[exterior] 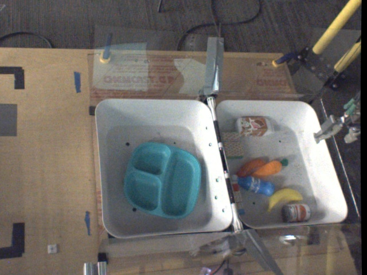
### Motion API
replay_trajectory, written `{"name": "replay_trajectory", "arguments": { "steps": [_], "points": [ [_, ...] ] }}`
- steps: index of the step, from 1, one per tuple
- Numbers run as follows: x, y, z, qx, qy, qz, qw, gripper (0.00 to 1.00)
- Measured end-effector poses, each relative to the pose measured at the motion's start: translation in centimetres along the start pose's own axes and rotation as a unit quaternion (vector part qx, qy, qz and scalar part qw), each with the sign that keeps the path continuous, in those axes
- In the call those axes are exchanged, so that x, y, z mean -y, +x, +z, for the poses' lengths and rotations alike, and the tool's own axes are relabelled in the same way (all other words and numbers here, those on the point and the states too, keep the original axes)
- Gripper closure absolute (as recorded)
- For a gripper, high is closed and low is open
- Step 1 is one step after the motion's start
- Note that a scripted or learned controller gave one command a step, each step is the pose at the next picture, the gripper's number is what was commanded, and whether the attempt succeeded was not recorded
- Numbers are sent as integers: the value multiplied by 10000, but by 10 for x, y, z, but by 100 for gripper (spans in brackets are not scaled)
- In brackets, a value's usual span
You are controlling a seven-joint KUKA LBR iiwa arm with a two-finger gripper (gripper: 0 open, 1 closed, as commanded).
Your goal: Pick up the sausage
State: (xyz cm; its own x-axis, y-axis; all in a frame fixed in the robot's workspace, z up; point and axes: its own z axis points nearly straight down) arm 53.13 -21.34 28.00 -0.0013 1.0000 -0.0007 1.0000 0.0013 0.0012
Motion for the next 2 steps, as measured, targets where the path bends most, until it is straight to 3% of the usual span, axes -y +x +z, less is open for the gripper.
{"name": "replay_trajectory", "arguments": {
  "steps": [1,2],
  "points": [
    [-34,46,147,-4,-2,-1415,9899,0],
    [-53,92,189,-10,9,-153,9999,0]
  ]
}}
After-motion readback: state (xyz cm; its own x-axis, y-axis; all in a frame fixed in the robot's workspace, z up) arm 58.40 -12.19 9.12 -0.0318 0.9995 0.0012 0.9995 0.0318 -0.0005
